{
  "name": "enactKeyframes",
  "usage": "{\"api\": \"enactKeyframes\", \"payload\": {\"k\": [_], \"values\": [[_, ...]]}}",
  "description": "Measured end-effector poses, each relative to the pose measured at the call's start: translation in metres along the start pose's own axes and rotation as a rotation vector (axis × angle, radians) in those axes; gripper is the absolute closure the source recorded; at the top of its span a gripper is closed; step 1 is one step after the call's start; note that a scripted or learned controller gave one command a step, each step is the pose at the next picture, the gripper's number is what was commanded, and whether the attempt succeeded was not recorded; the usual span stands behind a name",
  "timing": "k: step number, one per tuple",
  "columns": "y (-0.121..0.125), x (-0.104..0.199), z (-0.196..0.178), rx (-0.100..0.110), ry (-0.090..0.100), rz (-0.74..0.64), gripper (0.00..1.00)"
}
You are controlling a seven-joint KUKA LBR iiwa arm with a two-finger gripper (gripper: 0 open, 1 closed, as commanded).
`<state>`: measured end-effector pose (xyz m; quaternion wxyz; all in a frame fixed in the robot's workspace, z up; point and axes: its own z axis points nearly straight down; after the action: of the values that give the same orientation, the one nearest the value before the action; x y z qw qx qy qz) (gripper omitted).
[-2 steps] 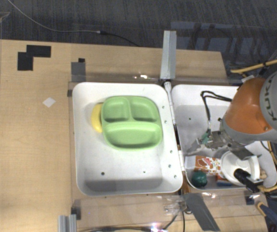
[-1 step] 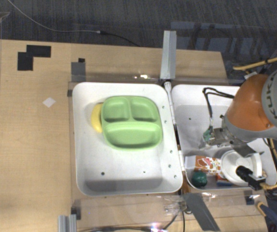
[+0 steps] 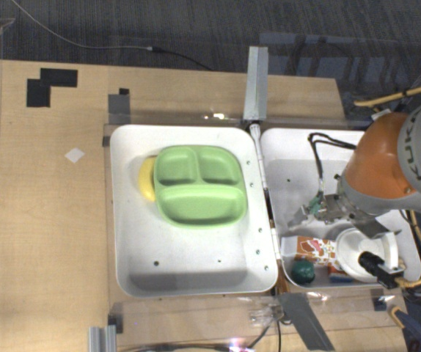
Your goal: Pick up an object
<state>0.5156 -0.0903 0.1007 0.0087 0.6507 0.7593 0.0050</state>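
My gripper (image 3: 306,215) hangs low in the right bin (image 3: 291,163), left of its middle, on the grey arm with the orange band. Just below it, at the bin's front, lies a small red and white packet (image 3: 315,249). A dark green ball (image 3: 302,272) sits in the front left corner, touching the packet's lower edge. A thin blue thing (image 3: 339,276) lies to the right of the ball along the front wall. Nothing shows between the gripper and these objects.
The left bin (image 3: 144,270) holds a green divided plate (image 3: 198,185) with a yellow object (image 3: 146,180) tucked under its left edge. A metal divider post (image 3: 254,86) stands behind the wall between the bins. Wooden bench surrounds both.
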Motion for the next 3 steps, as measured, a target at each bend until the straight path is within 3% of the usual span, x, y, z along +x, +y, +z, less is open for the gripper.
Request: {"api": "enactKeyframes", "payload": {"k": [1,2,3], "values": [[-0.023,0.004,0.011,0.001,0.003,-0.014,0.00],[-0.020,0.002,-0.001,-0.005,0.000,-0.014,1.00],[-0.020,0.002,-0.001,-0.005,0.000,-0.014,0.00]]}}
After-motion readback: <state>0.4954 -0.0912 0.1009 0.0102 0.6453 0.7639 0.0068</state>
